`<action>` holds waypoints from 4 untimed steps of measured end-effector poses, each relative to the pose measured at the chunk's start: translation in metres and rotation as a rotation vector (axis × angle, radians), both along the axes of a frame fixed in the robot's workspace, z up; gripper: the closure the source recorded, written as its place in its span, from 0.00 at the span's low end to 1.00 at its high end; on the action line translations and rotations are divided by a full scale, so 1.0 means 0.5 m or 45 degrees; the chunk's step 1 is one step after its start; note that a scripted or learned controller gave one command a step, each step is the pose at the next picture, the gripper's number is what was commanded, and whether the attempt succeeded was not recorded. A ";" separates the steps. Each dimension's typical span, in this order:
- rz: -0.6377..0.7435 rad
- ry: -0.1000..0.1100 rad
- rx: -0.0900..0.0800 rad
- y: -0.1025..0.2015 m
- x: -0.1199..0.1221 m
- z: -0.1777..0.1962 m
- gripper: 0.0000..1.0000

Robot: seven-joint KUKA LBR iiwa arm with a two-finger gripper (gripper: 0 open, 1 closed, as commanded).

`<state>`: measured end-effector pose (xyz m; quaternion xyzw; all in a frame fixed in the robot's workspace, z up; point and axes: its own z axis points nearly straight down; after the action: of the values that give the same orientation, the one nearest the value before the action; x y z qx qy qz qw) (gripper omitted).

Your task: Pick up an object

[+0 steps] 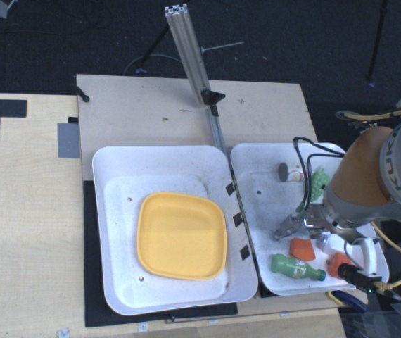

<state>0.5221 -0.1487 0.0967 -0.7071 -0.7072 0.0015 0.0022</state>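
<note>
My gripper (290, 228) hangs low over the right bin (257, 189), near its middle, with the grey and orange wrist behind it to the right. Just below the gripper lies an orange block (302, 249), and a green bottle (297, 267) rests on its side along the bin's front wall. A red-orange piece (339, 263) sits to the right of the block. A green leafy item (319, 183) and a small grey cylinder (283, 170) lie at the back of the bin. Nothing is visibly held.
The left bin (116, 167) holds a yellow square plate (182, 234). A slanted aluminium post (190, 48) rises behind the bins. Black cables loop over the right bin's far corner, beside the arm.
</note>
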 end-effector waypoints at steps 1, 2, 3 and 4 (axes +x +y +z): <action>-0.002 -0.006 -0.001 -0.002 0.002 0.025 1.00; 0.000 -0.011 -0.002 0.009 -0.005 0.114 1.00; 0.001 -0.013 -0.002 0.017 -0.002 0.237 1.00; 0.000 -0.005 -0.001 0.017 -0.002 0.212 1.00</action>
<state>0.5210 -0.1401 0.2024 -0.7069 -0.7073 0.0005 0.0005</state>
